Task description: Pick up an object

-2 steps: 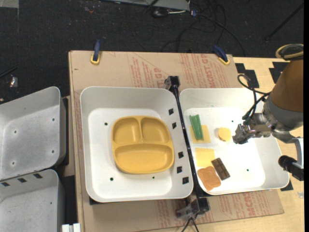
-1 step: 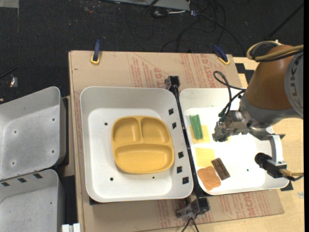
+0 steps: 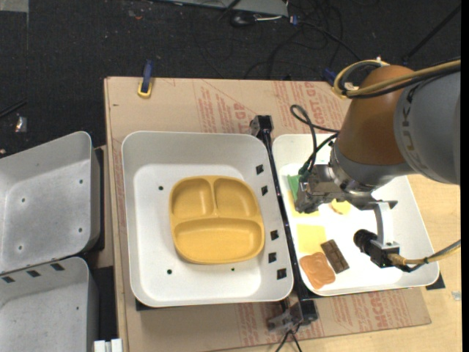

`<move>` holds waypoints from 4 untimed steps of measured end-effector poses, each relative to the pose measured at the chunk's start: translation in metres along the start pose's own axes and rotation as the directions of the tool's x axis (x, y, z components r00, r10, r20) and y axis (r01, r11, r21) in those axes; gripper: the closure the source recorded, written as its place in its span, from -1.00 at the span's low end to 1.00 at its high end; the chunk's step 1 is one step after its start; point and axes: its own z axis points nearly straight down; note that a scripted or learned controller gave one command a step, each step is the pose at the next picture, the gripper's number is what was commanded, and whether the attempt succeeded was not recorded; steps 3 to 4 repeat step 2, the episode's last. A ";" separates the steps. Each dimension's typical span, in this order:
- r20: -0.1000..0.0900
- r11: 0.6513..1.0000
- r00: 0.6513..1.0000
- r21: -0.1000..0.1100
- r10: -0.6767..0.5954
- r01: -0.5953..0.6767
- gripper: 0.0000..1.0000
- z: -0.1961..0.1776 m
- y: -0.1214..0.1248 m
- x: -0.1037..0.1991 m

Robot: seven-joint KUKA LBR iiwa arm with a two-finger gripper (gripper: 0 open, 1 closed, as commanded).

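Bench of brown board carries two white bins side by side. Left bin holds a yellow divided tray, roughly centred, three compartments, nothing in them. Right bin holds the small objects, all in its left half and near edge. Yellow square lies flat near the bin's left wall. Just beyond it toward the near edge, an orange-pink piece sits close to the near-left corner, and a dark brown bar lies tilted, touching or overlapping the orange-pink piece on its right side. A green object shows against the left wall, partly hidden under the arm. A small pale yellow bit peeks out just right of the gripper, mostly covered. Arm reaches in from the right, its orange band hanging over the far part of the right bin. Gripper is low over the bin's left side, beside the green object and above the yellow square; from this angle whether it is spread or closed cannot be told, and nothing can be seen held in it. A black cable fitting hangs from the wrist over the bin's middle. A blue clamp sits at the bench's far-left edge.
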 end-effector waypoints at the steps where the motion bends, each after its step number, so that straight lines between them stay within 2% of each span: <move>1: 0.000 1.000 1.000 0.000 -0.001 0.001 1.00 0.001 0.003 0.060; 2: 0.001 1.000 1.000 -0.001 0.001 -0.001 1.00 -0.002 0.014 0.109; 4: 0.001 1.000 1.000 -0.001 0.001 -0.001 1.00 -0.002 0.014 0.109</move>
